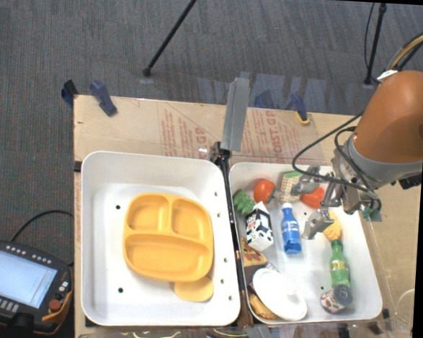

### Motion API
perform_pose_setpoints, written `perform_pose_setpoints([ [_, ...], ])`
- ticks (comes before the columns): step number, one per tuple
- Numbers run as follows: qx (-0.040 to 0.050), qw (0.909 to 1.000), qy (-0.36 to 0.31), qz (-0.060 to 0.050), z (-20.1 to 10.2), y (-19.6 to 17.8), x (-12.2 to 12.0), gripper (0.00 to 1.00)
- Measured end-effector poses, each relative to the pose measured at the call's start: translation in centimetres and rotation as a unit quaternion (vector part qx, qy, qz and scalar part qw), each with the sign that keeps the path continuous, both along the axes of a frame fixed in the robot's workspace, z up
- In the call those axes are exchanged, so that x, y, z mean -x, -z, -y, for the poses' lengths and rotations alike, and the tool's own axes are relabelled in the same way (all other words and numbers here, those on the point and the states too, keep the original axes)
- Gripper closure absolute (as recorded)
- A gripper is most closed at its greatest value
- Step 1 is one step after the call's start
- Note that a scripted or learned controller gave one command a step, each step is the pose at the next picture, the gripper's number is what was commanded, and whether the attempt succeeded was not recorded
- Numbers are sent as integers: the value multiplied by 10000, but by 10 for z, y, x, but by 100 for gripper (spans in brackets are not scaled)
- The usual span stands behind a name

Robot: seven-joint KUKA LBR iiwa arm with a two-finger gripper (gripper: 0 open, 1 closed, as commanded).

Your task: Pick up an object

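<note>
Two white bins sit side by side below us. In the right bin [372, 266] the gripper [322, 221] hangs over the toys, its fingers slightly spread with nothing between them, just beside the blue bottle [290, 230] and near the green bottle [340, 264]. A yellow divided plate [169, 237] lies in the left bin [98, 193].

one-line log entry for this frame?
phase: reach | gripper: over right bin, beside blue bottle | held: nothing seen | left bin: yellow tray

Fixed overhead camera, slanted down on both bins [95, 185].
</note>
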State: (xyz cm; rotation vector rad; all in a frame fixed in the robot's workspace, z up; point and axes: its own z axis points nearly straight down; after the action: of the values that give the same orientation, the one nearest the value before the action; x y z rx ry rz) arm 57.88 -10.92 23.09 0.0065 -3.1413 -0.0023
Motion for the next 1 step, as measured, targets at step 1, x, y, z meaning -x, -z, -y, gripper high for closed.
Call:
perform_pose_setpoints([
  [1, -10, 9999, -166, -45, 20, 90, 11, 0],
])
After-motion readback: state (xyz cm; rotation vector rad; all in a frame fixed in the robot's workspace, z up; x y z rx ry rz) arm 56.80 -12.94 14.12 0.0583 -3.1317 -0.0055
